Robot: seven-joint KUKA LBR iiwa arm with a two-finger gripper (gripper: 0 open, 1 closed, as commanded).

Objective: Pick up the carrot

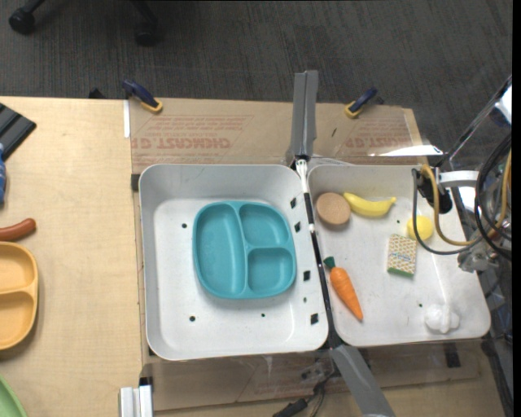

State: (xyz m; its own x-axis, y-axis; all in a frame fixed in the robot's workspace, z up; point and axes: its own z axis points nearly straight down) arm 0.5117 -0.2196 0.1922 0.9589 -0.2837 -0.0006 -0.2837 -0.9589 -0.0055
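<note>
Carrot (345, 292) lies loose in right bin (464, 322), hard against left wall, green top toward far side, tip toward near side. Banana (369, 204), round biscuit (332, 209), small box (401, 255) well apart, leaving room to reach. Teal divided plate (243, 248) in left bin (163, 244). End effector state: cannot tell.

This is looking like a robotics lab or test workshop rather than a home. Two shallow white bins (159, 244) are sitting side by side on cardboard sheets (207, 134) that spring clamps (145, 96) are pinning to a pale wooden bench (69, 163). Bundled cables and tubing (488, 204) are hanging at the right. Grey office carpet (244, 41) is showing beyond the bench, with chair castors (24, 18) resting on it. Toy foods are lying in the right bin (456, 318): a plastic banana (369, 204) and a carrot (345, 289).
</note>
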